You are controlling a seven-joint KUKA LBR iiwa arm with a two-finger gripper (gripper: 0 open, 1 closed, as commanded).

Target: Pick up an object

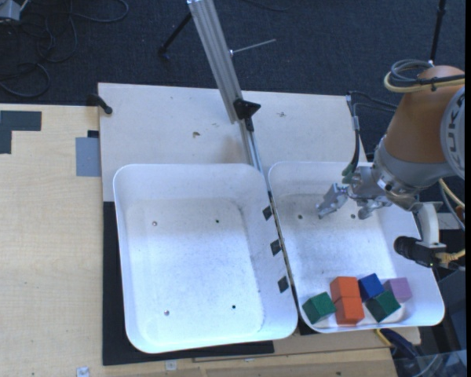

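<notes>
Several small blocks lie clustered at the near end of the right bin (298,246): a green cube (318,306), an orange block (347,299), a blue cube (370,285), a dark green cube (383,305) and a purple cube (399,289). My gripper (347,206) hangs over the far half of this bin, well behind the blocks. It is open, its metal fingers (328,203) spread apart with nothing between them.
The left bin (133,210) adjoins the right one along a shared rim with black clips (275,246). A slanted aluminium rail (220,61) rises from behind the bins. The grey and orange arm (424,124) enters at the right.
</notes>
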